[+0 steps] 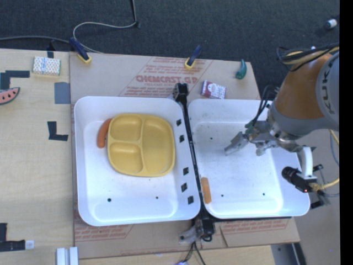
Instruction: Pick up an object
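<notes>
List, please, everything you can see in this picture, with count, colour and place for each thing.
Bins: two, white, side by side on the bench.
Divided plate: one, yellow, in the left bin.
Sausage-like piece: one, orange, at the plate's left edge.
Second orange piece: one, at the right bin's left wall.
Clamps: two, yellow and blue, on the cardboard's far edge.
Small packet: one, red and white, behind the right bin.
Gripper: one, grey, over the right bin.
Arm: one, orange band.

Red print "CHEMCAST GP" on brown board (160,79) under bins; smaller lines unreadable
</notes>
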